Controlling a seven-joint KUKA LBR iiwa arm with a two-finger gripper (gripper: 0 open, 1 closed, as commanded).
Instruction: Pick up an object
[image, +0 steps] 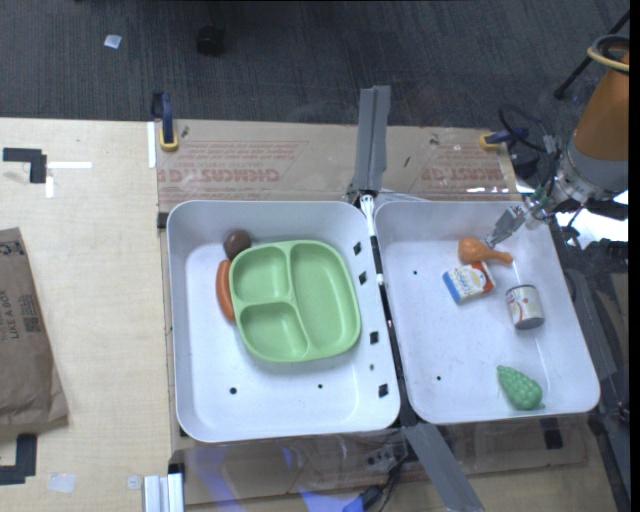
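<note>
We see the hand (500, 234) low over the right bin (440, 360), just above the orange toy (480, 251); its grip state we cannot tell. Carton (468, 284) lies beside the toy.

Your pincer (497, 236) hangs over the right bin (440, 375); beside it a toy (482, 250), nearer you a carton (467, 284), can (524, 306).

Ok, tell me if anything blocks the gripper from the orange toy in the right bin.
Nothing visible does. The gripper hangs right at the upper right edge of the orange toy, with no object between them. The small blue and white carton lies just below the toy, touching or nearly so, and the can sits apart to the lower right.
</note>
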